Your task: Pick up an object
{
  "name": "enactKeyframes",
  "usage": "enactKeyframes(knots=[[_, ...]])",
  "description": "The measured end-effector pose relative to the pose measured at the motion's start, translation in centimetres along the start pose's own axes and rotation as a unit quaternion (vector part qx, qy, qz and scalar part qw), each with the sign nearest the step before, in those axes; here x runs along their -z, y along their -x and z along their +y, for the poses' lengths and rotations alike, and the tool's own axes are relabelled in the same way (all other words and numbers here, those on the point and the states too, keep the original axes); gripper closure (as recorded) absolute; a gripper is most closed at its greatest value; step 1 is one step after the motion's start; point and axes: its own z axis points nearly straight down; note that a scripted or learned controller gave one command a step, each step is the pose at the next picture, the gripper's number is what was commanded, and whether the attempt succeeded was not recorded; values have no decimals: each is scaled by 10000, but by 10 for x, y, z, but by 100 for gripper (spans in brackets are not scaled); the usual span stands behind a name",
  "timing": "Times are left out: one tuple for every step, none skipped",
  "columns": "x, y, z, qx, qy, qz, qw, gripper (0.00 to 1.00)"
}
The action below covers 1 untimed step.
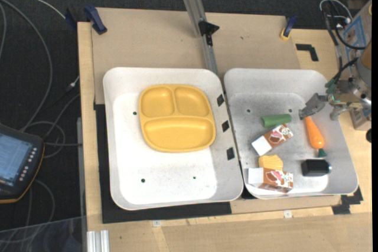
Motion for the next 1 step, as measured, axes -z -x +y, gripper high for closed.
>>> enactKeyframes(knots=[[0,0,0,0,1,0,10000,0]])
